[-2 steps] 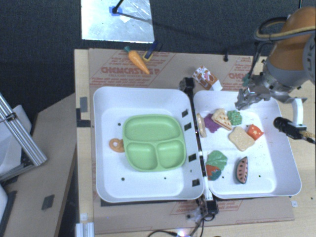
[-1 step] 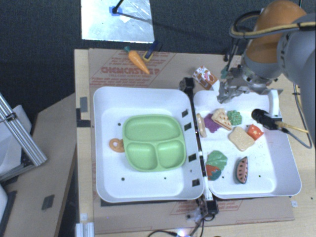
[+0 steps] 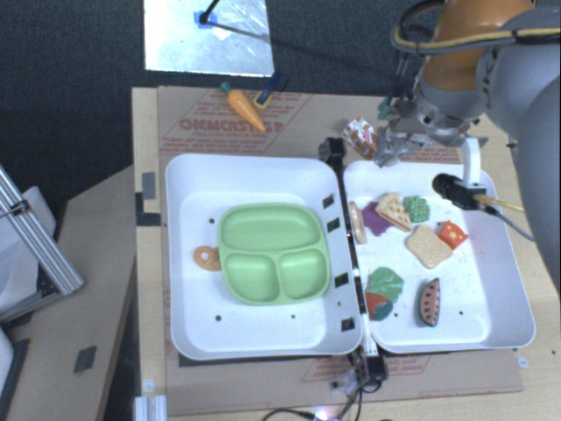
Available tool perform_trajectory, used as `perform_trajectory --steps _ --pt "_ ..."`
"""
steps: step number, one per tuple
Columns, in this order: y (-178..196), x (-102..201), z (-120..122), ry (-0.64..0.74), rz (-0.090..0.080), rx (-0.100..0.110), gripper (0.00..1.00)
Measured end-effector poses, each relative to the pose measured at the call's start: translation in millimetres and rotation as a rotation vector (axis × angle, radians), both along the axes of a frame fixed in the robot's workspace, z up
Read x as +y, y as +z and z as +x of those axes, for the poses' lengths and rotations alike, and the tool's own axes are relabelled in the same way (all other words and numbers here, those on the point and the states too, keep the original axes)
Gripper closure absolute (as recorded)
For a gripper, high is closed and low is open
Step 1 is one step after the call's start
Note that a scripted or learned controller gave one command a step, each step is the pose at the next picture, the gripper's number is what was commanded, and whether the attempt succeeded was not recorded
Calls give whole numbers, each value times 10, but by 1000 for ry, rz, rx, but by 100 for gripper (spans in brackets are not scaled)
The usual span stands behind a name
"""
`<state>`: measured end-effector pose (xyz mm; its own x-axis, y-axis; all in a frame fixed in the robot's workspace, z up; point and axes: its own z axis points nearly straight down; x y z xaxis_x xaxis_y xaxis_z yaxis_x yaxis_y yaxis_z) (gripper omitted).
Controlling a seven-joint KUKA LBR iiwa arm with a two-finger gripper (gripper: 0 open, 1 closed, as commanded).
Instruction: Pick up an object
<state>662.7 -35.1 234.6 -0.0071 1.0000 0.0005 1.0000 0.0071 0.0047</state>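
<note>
My gripper (image 3: pixel 388 154) hangs over the far left corner of the right bin (image 3: pixel 500 318), just above its rim. A red-and-white toy (image 3: pixel 360 137) lies on the cardboard right beside it, to its left, outside the bin. Below the gripper in the right bin lie a cheese wedge (image 3: pixel 393 210), a green broccoli piece (image 3: pixel 417 208), a purple piece (image 3: pixel 376 223), a slice of toast (image 3: pixel 427 246), a small red piece (image 3: pixel 451 233), a green leafy piece (image 3: pixel 383 286) and a watermelon slice (image 3: pixel 428 303). Nothing shows in the gripper.
The left bin (image 3: pixel 188 191) holds a green divided plate (image 3: pixel 272 253) and a small orange ring (image 3: pixel 207 258). A toy carrot (image 3: pixel 245 110) lies on the cardboard behind the bins. A black part with a cable (image 3: pixel 453 188) sticks out over the right bin.
</note>
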Motion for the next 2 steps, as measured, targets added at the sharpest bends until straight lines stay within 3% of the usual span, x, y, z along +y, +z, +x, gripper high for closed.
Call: perform_trajectory --steps 1,2 --pt "-100 110 -56 -1 -1 2 100" --pt "-197 17 -37 -6 -2 3 100"
